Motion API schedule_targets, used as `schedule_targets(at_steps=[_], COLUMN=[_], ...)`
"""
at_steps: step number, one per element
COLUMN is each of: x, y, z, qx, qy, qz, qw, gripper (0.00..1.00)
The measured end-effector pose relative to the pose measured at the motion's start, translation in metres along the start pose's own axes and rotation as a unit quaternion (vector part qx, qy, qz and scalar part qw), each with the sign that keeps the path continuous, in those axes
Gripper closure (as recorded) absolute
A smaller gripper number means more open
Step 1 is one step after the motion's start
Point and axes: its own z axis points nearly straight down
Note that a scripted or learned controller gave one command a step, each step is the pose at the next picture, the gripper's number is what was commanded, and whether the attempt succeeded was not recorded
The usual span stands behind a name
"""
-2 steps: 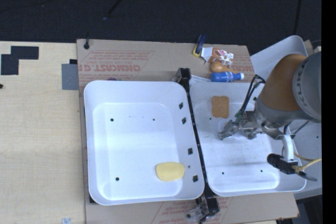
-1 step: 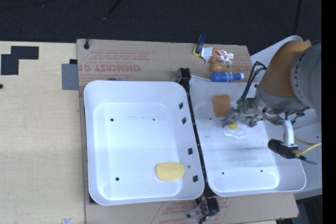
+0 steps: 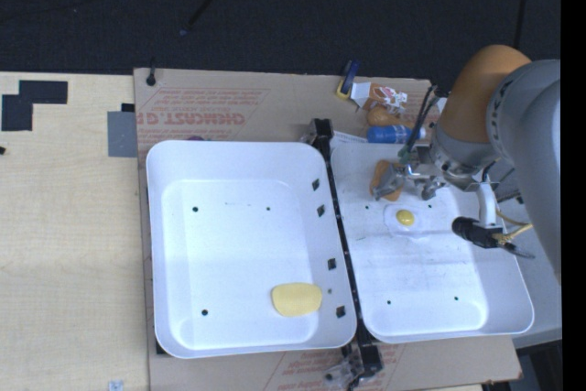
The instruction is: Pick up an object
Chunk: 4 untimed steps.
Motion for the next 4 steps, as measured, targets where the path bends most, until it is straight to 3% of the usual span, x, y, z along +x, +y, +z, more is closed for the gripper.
schedule_targets(at_steps=[2, 3, 4], x=[0.004, -0.001, 0.007], y=[-0.002, -0.001, -0.003], z=[0.000, -0.037, 0.003], qx=[0.002, 0.000, 0.003], qy=[-0.001, 0.000, 0.000], qz=[0.002, 0.001, 0.000], qw=[1.0000, 1.0000, 1.0000], gripper=[0.00, 0.00, 0.00])
